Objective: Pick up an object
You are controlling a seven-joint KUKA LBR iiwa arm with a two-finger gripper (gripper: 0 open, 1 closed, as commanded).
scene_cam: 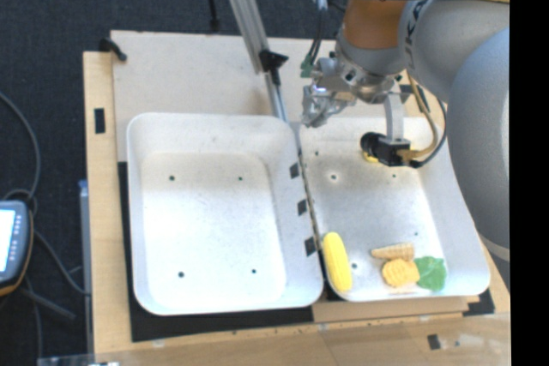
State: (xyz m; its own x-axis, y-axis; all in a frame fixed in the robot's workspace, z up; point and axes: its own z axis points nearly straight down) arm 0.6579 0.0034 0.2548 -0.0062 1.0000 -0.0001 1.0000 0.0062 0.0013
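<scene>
I am looking down on two white bins sitting side by side on the bench. The arm (412, 4) is reaching in from the right of the frame, its orange band showing near the top centre, and the claw (316, 114) is hanging over the upper left corner of the right bin (455, 219), right by the divide between the two bins. From this angle I cannot tell whether the claw is released or clenched; I am seeing nothing gripped in it.

The things to pick are all lying at the bottom of the right bin, well apart from the claw. A yellow corn cob (336, 261) is lying along the bin's left wall near the bottom edge, almost directly below the claw in the frame. To its right, a tan piece (393, 252) is sitting just above a round waffle (400, 273), and a green leaf (431, 273) is touching the waffle on its right side. These three are clustering in the lower right corner of that bin.

A black and yellow part (383, 149) is hanging from the arm over the upper middle of the right bin, to the right of the claw.

The left bin (141, 184) is lying at the centre left of the frame.
</scene>
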